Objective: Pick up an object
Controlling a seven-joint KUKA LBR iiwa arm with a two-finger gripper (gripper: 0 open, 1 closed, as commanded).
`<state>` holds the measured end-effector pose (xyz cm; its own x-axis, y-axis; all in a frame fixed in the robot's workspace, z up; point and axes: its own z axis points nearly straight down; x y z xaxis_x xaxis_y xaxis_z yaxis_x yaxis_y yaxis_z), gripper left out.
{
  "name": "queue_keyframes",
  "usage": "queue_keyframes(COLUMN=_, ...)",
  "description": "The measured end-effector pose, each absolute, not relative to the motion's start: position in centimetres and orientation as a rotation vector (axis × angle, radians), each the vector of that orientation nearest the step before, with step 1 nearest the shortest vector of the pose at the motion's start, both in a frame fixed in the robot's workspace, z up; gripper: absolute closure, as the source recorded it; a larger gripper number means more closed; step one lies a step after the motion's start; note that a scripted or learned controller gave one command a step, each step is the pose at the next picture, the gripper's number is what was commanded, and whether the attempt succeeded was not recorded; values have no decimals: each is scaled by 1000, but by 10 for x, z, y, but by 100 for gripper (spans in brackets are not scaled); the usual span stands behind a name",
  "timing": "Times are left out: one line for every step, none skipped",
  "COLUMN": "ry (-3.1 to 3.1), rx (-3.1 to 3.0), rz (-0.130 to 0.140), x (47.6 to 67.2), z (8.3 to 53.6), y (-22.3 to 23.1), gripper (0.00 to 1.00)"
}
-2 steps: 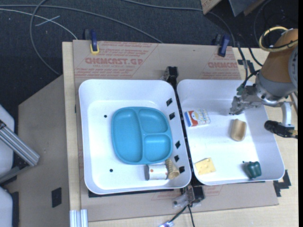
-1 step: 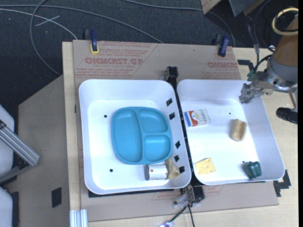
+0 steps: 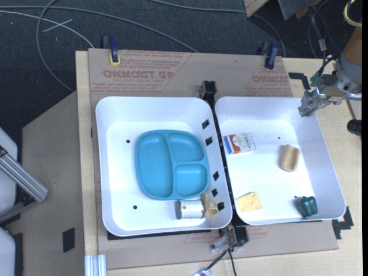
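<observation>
The arm comes in from the right edge and sits high at the far right corner of the right bin [image 3: 322, 148]. Its gripper [image 3: 310, 103] hangs just over that bin's upper right rim, pointing leftward and down; whether the fingers are spread or pressed together I cannot tell, they are too small and dark against the bench. Nothing sits between them that I can see.

Below it, in the right bin, lie a small white carton with red and blue print [image 3: 239, 143] near the upper left, a tan cylinder-shaped piece [image 3: 289, 157] toward the middle right, a yellow wedge like cheese [image 3: 249, 202] at the lower left, and a green pepper [image 3: 306, 206] in the lower right corner. All lie well apart from each other and from the gripper.

The left bin [image 3: 109, 154] holds a blue divided plate [image 3: 172, 164], and a small can lying on its side [image 3: 194, 208] just below the plate, touching a brownish item at its right end
</observation>
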<state>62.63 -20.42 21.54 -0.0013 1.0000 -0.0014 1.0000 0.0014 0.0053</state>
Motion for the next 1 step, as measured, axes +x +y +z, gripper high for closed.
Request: queue_keyframes(ry=2228, rx=2213, rz=5, x=634, z=227, y=-147, gripper=100)
